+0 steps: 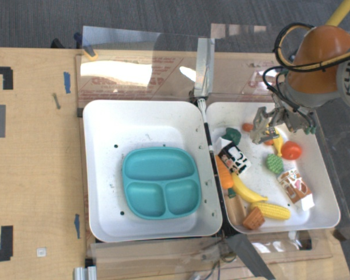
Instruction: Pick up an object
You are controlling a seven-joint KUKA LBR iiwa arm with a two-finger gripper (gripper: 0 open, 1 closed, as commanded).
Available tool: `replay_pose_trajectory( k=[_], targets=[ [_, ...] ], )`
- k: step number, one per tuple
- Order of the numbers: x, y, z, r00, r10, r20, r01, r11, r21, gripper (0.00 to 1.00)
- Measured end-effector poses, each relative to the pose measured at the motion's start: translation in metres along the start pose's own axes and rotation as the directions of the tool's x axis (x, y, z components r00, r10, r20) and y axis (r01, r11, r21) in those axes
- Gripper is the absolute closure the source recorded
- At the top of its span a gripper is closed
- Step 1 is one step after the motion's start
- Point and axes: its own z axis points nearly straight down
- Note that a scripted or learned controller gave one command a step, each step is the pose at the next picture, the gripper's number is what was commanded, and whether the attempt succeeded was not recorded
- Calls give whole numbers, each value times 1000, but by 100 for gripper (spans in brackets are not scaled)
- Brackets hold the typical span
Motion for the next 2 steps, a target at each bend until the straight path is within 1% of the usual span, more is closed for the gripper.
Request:
replay_pose_trajectory(
  k=[1,2],
  targets=[
    [21,6,-170,994,114,2,-114,994,5,100],
    [24,8,-161,993,113,-13,-113,994,-1,0]
  ],
)
